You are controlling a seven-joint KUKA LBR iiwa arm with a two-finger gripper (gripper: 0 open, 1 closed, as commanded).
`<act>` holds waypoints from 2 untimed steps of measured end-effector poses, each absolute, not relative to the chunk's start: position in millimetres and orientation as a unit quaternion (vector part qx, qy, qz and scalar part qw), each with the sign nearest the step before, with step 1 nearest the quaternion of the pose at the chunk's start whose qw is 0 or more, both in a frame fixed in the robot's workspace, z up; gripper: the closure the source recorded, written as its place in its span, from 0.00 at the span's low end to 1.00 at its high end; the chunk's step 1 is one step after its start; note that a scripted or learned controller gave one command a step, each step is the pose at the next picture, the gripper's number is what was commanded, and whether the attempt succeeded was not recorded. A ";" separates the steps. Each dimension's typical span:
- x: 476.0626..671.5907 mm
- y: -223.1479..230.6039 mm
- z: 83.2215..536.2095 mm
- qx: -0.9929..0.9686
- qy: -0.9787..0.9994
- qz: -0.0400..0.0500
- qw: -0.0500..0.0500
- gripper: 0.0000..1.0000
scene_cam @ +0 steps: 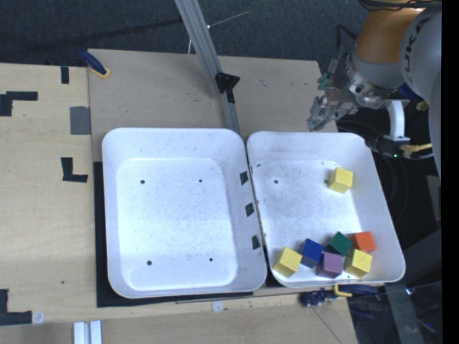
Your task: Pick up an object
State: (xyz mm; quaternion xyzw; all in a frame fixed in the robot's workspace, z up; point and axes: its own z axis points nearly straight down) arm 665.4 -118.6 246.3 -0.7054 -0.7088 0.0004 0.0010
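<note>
The right bin point(287, 206) holds several small cubes. One yellow cube point(340, 179) lies alone near its right wall. Along the front edge sit a yellow cube point(288, 261), a blue cube point(312, 251), a purple cube point(331, 264), a green cube point(340, 243), an orange cube point(364, 241) and another yellow cube point(358, 263). My gripper point(320, 119) hangs above the bin's back rim, up and to the left of the lone yellow cube. Nothing shows between its fingers.
The left bin point(176, 213) lies beside the right one, sharing a middle wall. A slanted metal bar point(204, 41) with a black clamp crosses the bench behind the bins. A blue and yellow tool point(93, 63) lies at the back left.
</note>
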 end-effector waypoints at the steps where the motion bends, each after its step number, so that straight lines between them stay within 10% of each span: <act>1: 661.6 -64.3 254.0 -0.705 -0.710 0.000 0.001 1.00; 2: 651.2 -19.9 247.4 -0.705 -0.709 0.001 0.001 1.00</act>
